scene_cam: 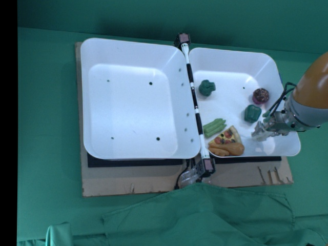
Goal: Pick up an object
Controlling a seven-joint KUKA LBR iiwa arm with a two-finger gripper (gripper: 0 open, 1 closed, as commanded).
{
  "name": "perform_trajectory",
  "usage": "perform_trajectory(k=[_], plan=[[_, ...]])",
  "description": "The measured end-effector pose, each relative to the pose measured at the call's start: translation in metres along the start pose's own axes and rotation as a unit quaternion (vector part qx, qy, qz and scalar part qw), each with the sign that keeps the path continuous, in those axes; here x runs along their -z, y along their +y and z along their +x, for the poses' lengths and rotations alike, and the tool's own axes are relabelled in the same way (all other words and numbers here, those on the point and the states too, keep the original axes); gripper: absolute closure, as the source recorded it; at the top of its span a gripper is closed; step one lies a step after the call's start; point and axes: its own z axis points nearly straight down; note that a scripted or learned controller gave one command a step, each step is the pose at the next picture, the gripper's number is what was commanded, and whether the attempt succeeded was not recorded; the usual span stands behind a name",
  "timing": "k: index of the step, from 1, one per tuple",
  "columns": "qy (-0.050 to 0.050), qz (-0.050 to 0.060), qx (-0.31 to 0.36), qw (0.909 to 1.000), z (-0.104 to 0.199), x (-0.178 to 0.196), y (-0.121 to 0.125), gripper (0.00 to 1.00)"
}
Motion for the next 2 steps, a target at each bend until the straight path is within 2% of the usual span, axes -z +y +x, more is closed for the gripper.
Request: perform_trajectory(k=[1, 2], plan=[[0.0, -0.001, 0.0, 1.0, 0.0, 0.001, 0.001, 0.0], [-0.003, -0.007, 0.001, 1.0, -0.001, -0.012, 0.069, 0.0]])
